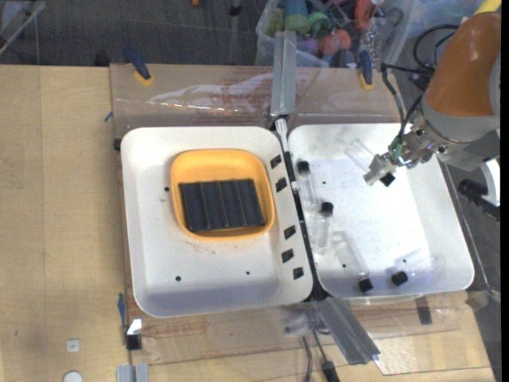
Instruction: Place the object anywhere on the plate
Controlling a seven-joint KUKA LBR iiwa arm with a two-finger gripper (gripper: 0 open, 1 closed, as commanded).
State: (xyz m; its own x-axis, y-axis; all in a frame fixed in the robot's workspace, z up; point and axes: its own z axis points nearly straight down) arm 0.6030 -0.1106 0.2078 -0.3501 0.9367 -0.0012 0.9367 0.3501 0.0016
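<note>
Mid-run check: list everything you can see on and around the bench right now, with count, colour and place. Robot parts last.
Plate: one, orange-yellow, in the left bin.
Ridged block: one, dark grey, lying on the plate.
Left bin: one, white, left half of the bench.
Right bin: one, white, right half of the bench.
Clear plastic pieces: a few, see-through, in the right bin near the divider; exact shape hard to tell.
Box of toys: one, clear with mixed colours inside, behind the bins.
Clamps: two, blue and orange, on the back edge of the bench.
Arm: one, grey with orange band, reaching in from the right.
Gripper: one, over the right bin's upper part.
</note>
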